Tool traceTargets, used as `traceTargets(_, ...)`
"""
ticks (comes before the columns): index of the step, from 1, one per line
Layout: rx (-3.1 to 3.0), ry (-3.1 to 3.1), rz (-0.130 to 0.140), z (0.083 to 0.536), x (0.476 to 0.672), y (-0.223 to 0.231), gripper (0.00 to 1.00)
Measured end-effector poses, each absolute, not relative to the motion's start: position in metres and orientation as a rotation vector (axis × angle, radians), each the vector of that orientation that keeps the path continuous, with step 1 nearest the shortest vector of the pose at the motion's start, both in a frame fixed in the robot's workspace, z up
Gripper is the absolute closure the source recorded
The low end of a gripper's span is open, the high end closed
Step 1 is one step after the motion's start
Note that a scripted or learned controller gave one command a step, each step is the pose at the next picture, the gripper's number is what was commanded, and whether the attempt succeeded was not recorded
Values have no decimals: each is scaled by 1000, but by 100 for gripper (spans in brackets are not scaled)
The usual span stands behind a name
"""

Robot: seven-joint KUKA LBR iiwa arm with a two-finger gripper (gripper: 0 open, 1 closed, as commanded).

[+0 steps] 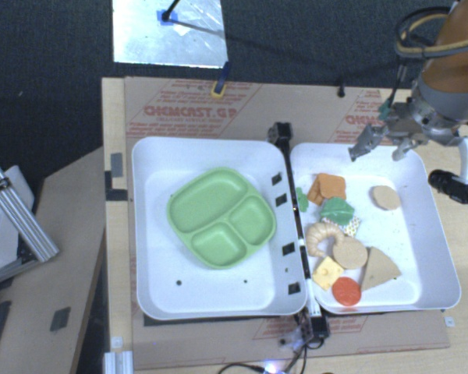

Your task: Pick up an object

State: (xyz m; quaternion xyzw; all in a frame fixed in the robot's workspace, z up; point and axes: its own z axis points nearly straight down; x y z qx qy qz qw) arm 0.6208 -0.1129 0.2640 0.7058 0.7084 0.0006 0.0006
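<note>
Beside croissant, cheese cube, tomato slice, green leaf

The bench carries a printed cardboard sheet, on which two white bins sit touching: the left bin at nine o'clock, the right bin at three o'clock.

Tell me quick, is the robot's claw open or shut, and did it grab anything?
Gripper: open, nothing between its fingers, up over the far edge of the right bin, above the toy food.
</note>
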Motion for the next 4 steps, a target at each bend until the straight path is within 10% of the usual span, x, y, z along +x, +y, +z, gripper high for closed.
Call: traceTargets(4, 2221, 2219, 5, 85, 628, -113, 0)
